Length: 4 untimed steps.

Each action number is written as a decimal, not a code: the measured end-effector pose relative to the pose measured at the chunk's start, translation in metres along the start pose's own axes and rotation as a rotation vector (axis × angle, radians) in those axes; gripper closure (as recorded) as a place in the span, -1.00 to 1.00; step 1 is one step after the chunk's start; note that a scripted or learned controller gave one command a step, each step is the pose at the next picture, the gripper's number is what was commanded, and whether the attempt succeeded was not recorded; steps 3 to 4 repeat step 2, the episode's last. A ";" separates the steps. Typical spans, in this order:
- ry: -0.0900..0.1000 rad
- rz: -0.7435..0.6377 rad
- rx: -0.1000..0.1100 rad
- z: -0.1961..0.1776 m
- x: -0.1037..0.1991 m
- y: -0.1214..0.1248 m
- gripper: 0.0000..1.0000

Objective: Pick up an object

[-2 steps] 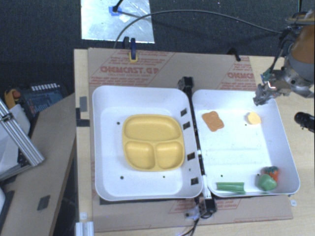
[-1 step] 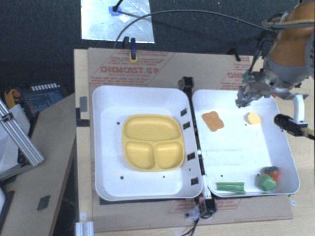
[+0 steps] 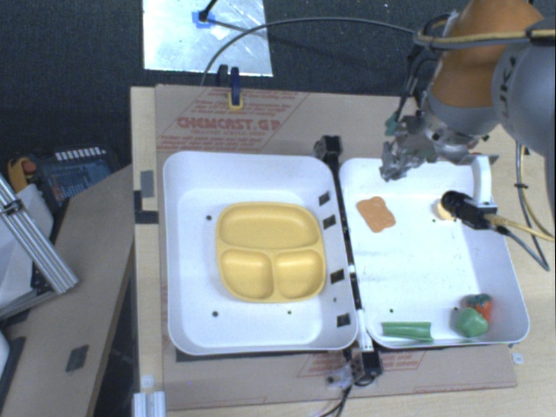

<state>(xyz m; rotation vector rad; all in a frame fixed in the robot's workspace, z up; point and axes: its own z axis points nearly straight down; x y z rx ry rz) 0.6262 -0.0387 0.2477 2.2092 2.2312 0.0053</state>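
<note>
Red lettering on the cardboard (image 3: pixel 234 122) under the bins reads something like "CHEMCAST GP". The gripper (image 3: pixel 395 165) hangs over the right bin's (image 3: pixel 434 259) far left corner; I cannot tell how its jaws stand. Just below it lies an orange slice-shaped piece (image 3: pixel 376 214); the left bin (image 3: pixel 187 259) holds a yellow divided tray (image 3: pixel 269 250).

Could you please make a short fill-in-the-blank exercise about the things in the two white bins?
1. The yellow tray has three compartments and lies in the ____ bin.
2. The flat orange piece lies in the ____ bin.
3. The green stick lies near the right bin's ____ edge.
4. The claw hangs above the right bin's ____ edge.

Missing words: left; right; front; back
</note>
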 end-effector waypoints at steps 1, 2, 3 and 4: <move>0.001 0.000 0.001 0.004 0.061 0.002 1.00; 0.000 0.001 0.001 0.018 0.114 0.020 1.00; 0.000 0.001 0.001 0.018 0.114 0.020 1.00; 0.000 0.001 0.001 0.018 0.114 0.020 1.00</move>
